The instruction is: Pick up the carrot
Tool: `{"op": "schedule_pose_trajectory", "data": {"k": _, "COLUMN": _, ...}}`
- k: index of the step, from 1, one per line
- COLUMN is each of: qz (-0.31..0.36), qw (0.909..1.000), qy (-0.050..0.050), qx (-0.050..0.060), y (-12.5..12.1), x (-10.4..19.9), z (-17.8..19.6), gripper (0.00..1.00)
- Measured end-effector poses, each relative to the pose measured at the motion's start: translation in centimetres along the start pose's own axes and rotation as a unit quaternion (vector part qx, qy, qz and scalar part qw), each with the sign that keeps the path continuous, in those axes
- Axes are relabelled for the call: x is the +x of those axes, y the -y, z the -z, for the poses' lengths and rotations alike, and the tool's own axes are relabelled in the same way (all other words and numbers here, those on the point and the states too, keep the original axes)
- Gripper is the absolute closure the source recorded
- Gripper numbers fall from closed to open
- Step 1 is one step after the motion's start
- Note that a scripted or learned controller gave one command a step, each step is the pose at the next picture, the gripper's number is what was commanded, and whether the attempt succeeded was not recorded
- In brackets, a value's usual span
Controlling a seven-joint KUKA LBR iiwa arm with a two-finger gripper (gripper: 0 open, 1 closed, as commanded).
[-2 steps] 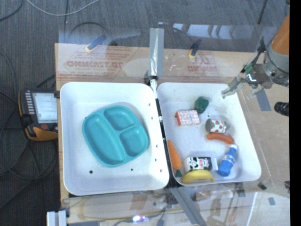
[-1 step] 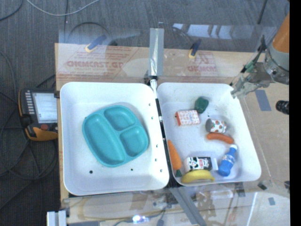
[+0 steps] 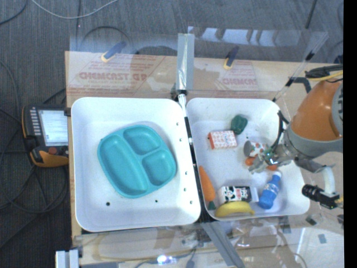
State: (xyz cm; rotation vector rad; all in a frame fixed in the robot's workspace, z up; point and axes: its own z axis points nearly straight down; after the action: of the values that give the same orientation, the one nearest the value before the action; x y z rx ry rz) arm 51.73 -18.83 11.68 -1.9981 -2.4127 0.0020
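Orange and slim, the carrot [image 3: 207,185] lies along the right bin's [image 3: 251,106] left wall, long axis near-vertical, well left of the gripper [image 3: 263,162]. Whether its grip is released or clenched I cannot tell. A banana [image 3: 234,209] and blue bottle [image 3: 271,191] share that bin.

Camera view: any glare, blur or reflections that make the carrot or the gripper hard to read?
Camera view: lighting is even and soft; the carrot against the right bin's left wall reads clearly. Clear panels behind and in front of the bins throw pale reflections. The gripper is small and cluttered, so its state is unclear.
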Motion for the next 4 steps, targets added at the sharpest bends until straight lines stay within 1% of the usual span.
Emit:
{"op": "schedule_pose_trajectory", "data": {"k": 1, "qz": -0.097, "qw": 0.9953, "qy": 0.001, "qx": 0.0, "y": 2.1, "x": 6.6, "z": 2.9, "gripper": 1.0}}
{"op": "schedule_pose_trajectory", "data": {"k": 2, "qz": -0.27, "qw": 0.9628, "qy": 0.0, "qx": -0.005, "y": 1.7, "x": 7.7, "z": -2.9, "gripper": 1.0}}
{"op": "schedule_pose_trajectory", "data": {"k": 3, "qz": -0.219, "qw": 0.9758, "qy": 0.002, "qx": 0.0, "y": 0.4, "x": 16.5, "z": 6.3, "gripper": 1.0}}
{"op": "schedule_pose_trajectory", "data": {"k": 4, "qz": -0.382, "qw": 0.9241, "qy": 0.005, "qx": -0.001, "y": -5.1, "x": 20.3, "z": 19.0, "gripper": 1.0}}
